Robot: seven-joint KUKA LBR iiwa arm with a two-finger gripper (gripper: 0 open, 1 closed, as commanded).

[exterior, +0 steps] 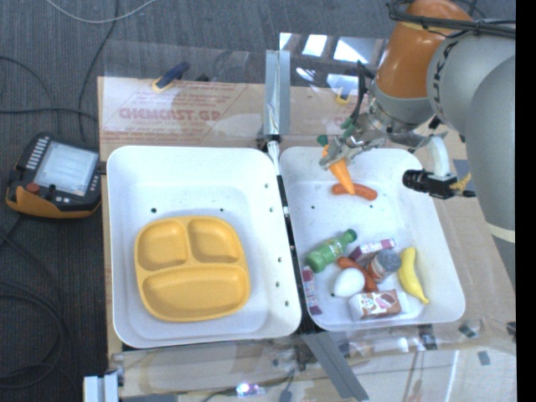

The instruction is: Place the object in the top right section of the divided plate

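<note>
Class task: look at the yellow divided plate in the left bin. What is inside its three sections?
The yellow divided plate in the left bin shows only bare yellow in all three sections. The plate covers the bin floor beneath it, so that cannot be seen.

Two white bins side by side: left bin [126,224], right bin [440,249]. Left bin: one yellow plate [193,266], three sections. Right bin, by kind: two carrots, one [341,172] up by the gripper and one [355,191] flat just below it; one green bottle [330,250]; one banana [410,275]; one white egg [348,282]; one small carton [375,305] with a red label; one flat pink packet [374,247]; one grey-capped item [385,263], kind unclear. A few small red pieces sit among the cluster, too tangled to count. Outside the bins: one pendant [54,176] with a screen, left of the bench; one arm, one gripper [343,146].
</note>
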